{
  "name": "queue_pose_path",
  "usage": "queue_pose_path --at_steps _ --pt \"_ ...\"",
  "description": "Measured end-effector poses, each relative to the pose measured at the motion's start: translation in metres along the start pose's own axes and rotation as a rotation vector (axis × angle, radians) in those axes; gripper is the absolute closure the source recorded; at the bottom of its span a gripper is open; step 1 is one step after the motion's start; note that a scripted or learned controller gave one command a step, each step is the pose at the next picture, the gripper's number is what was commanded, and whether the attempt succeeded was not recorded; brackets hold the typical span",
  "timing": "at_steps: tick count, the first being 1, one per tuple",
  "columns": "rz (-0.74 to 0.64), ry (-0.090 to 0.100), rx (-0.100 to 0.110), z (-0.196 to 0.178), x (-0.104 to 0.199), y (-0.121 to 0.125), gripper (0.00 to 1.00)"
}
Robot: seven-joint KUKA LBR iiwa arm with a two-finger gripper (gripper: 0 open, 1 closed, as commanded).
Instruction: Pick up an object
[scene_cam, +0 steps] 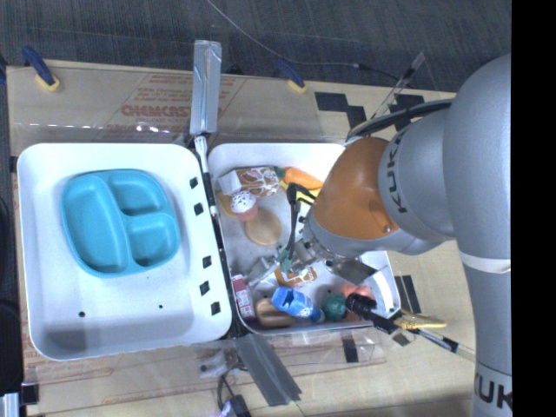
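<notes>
A cardboard-brown surface (104, 102) printed with faint red lettering carries both bins; blue clamps (41, 68) grip its far edge, and dark carpeted floor (104, 11) with a thin cable lies beyond. The left bin (35, 250) holds a turquoise divided tray (119, 220) lying flat near its centre. A silver taped post (205, 85) rises where the two bins meet. The right bin (228, 159) is crowded: a patterned packet (258, 180) and an orange carrot-like piece (302, 178) at the far side, a small white ball (241, 201), a tan wooden disc (264, 228), then a blue toy (291, 302) and a dark green ball (334, 306) near the front wall. The gripper (291, 259) hangs low among them, above an orange-and-white item (297, 275); I cannot tell whether its jaws are apart or together.
</notes>
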State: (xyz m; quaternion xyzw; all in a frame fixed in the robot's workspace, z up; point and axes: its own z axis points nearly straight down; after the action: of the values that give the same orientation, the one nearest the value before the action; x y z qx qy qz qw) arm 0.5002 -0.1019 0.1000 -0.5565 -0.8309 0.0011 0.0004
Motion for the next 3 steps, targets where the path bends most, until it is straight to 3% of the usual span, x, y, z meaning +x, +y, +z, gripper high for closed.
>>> queue_pose_path --at_steps 1,2,3 --pt "-0.002 0.0 -0.001 0.0 0.001 0.001 0.0" --pt "-0.007 0.001 -0.001 -0.01 0.001 0.002 1.0" --pt "0.15 0.0 -0.003 -0.093 0.005 0.073 1.0"
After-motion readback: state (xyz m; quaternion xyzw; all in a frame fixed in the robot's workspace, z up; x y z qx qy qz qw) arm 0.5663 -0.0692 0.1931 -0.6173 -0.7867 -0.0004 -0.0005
